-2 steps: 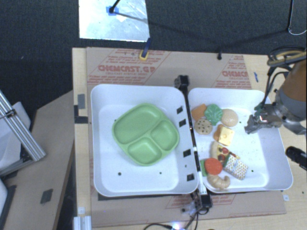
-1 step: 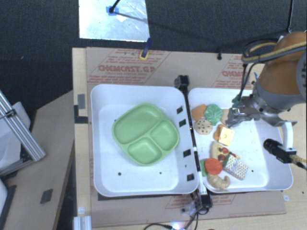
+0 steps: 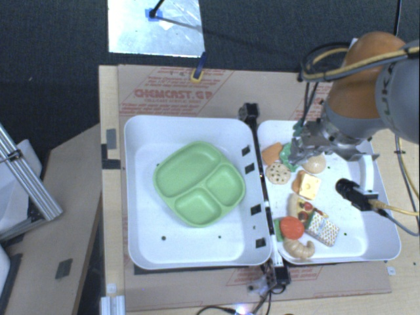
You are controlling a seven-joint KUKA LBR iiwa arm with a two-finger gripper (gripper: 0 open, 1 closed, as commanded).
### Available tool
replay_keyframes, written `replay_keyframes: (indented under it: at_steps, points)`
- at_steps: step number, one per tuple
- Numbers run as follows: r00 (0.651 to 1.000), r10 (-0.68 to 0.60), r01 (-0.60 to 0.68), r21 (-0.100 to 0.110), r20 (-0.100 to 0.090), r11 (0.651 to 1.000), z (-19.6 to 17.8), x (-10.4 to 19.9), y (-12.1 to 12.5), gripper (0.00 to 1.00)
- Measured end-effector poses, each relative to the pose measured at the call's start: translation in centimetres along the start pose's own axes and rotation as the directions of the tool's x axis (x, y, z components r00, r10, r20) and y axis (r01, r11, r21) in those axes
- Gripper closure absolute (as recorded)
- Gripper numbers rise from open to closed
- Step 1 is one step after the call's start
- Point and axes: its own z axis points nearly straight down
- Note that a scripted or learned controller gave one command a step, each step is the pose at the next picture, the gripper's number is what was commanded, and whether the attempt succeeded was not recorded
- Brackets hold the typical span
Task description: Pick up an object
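Two white bins (image 3: 141,241), one green tray (image 3: 199,184) at centre, about eight toy foods (image 3: 304,210) at right, pincer (image 3: 296,151) (grip state unclear) above them.

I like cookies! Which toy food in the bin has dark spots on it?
The round cookie, near the right bin's left wall. It alone is tan with dark chips; the croissant and tomato are plain.

A single fixed camera looks down at a slant from above the bench (image 3: 79,176), far enough back to take in both white bins (image 3: 141,195) side by side; the arm (image 3: 367,77) enters from the frame's right.
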Motion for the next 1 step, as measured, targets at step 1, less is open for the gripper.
replay_keyframes:
  at_steps: [1]
  points:
    - [1.0,-0.001,0.001,0.0,-0.001,1.0,-1.21,5.24,1.79,1.0]
